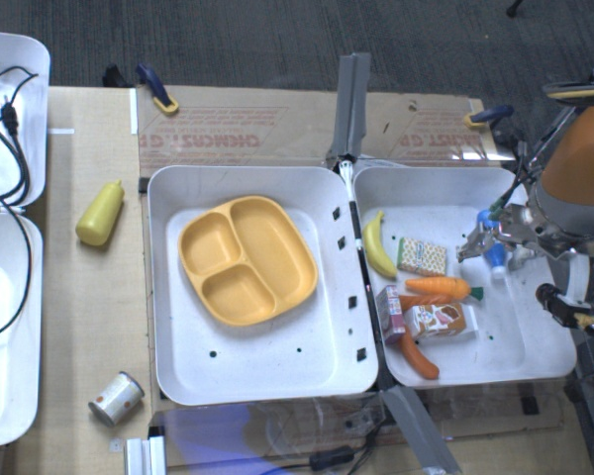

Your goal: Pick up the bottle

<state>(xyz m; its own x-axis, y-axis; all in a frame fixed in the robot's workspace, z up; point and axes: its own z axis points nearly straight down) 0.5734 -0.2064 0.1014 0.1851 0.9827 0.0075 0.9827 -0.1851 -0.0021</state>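
A small clear bottle with blue parts sits in the right bin, near its right side. My gripper hangs right over this bottle, at the end of the grey arm with the orange band. The gripper's metal parts cover much of the bottle, so I cannot make out whether it is gripped. A yellow squeeze bottle lies on the bench, left of the left bin and far from the gripper.
The right bin also holds a banana, a cracker packet, a carrot, a small carton and a sausage. A yellow divided plate lies in the left bin. A tin can lies at the front left.
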